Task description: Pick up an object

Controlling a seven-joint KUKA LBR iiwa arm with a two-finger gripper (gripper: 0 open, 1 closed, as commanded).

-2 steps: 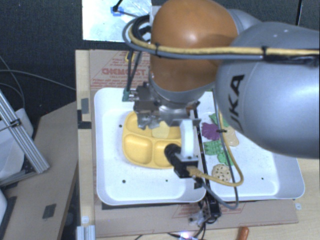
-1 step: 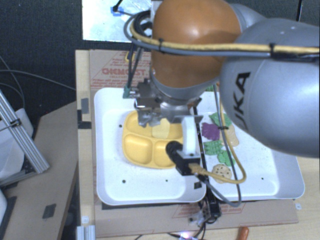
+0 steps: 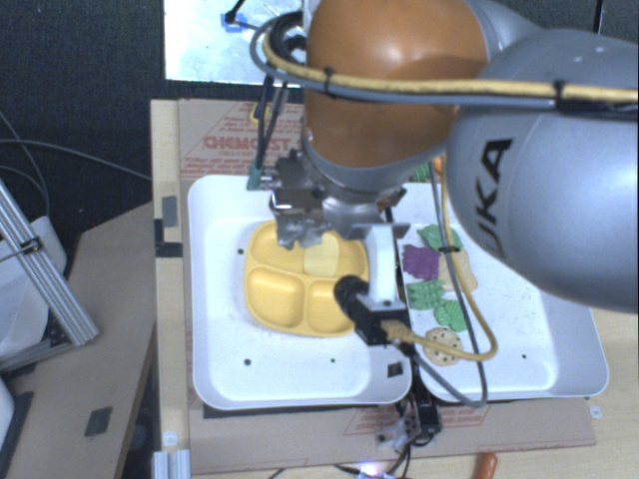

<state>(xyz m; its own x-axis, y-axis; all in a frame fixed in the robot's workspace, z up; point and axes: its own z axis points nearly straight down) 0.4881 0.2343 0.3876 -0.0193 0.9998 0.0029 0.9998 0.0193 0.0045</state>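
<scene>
1. Cardboard-backed bench carries two white bins (image 3: 230, 367); the gripper (image 3: 312, 236) hangs low in the left one.
2. Directly beneath it lies a yellow divided tray (image 3: 285, 297); jaw state cannot be told.
3. Good practice: descend vertically, close on a tray wall, lift slowly.

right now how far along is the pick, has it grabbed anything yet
Done: the arm has reached into the left bin and hangs low over the yellow divided tray. In hand: nothing that can be confirmed; the wrist hides the gripper tips. Left: the grasp and lift. The tray lies flat in the bin, and the purple and green toys sit in the right bin.
</scene>
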